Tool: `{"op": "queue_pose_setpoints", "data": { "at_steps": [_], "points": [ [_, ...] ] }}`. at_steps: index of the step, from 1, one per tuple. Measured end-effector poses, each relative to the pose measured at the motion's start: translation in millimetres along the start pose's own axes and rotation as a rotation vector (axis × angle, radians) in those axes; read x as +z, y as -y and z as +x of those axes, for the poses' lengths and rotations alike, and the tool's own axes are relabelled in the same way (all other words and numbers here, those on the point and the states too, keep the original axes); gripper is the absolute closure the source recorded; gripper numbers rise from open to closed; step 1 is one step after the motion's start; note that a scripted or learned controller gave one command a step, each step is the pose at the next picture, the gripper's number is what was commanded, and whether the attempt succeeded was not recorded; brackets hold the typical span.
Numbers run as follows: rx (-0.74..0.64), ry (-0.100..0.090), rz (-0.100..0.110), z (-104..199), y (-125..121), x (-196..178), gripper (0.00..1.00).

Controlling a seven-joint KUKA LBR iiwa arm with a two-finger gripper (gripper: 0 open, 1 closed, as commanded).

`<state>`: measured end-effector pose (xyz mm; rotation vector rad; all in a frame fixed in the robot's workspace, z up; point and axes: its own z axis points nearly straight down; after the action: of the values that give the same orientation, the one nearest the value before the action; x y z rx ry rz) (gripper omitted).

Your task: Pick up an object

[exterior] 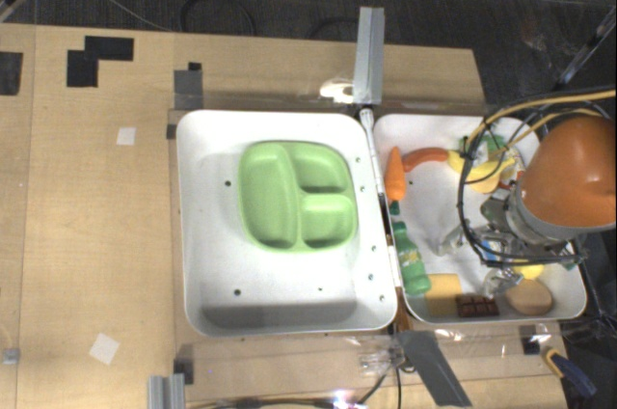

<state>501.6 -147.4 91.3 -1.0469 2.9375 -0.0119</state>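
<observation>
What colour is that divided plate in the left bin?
Light green, seen plainly in the camera view: divided plate.

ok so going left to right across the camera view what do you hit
green divided tray in the left bin → carrot and green bottle → yellow block → brown chocolate piece → tan round piece

Arm (569,180) low, reaching from right

1 fixed camera looks down at a slant, seemingly from fairly high, framing both white bins (207,301).
</observation>
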Motion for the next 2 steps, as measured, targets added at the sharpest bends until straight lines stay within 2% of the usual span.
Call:
{"op": "queue_pose_setpoints", "data": {
  "at_steps": [1, 2],
  "points": [
    [-0.006, 0.011, 0.011, -5, 2, -14, 1.00],
    [0.098, -0.009, -0.006, -63, -4, -87, 1.00]
  ]
}}
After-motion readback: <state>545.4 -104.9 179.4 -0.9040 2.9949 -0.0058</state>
